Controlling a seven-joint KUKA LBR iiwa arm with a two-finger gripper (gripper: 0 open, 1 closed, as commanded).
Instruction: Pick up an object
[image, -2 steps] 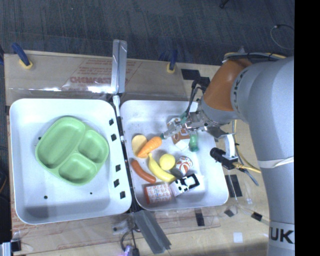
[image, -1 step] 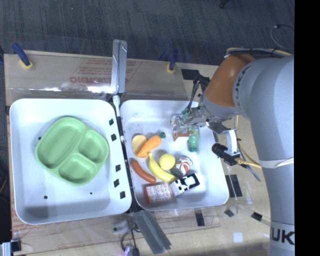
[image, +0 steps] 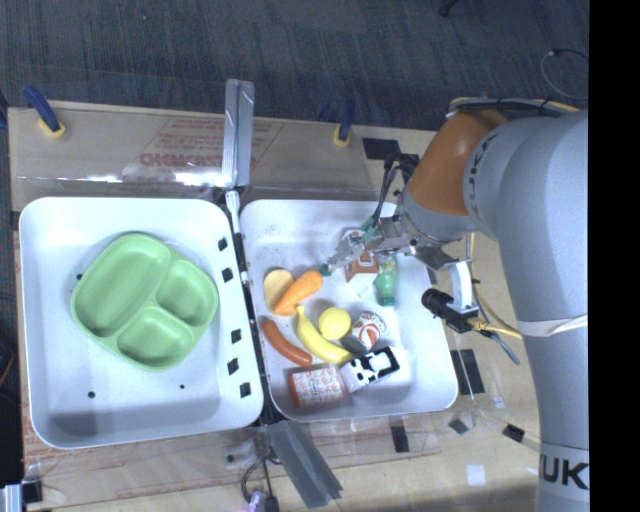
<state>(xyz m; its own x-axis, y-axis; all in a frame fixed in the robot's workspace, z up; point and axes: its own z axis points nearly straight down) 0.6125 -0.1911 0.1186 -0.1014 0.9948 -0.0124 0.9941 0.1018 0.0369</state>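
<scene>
Objects in the right bin (image: 262, 222) — carrot (image: 299, 290), banana (image: 318, 339), lemon (image: 334, 323), sausage (image: 285, 341), green bottle (image: 385, 284) — all lie on the floor, clustered from centre toward 6 o'clock; none looks lifted, so the pick appears undone. Gripper (image: 355, 245) sits low at the bin's 1 o'clock, just beside the bottle, arm (image: 520, 230) reaching in from 3 o'clock. Jaw state: cannot tell.

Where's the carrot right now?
The carrot lies in the right bin, toward its left side, just above the banana and the sausage.
</scene>
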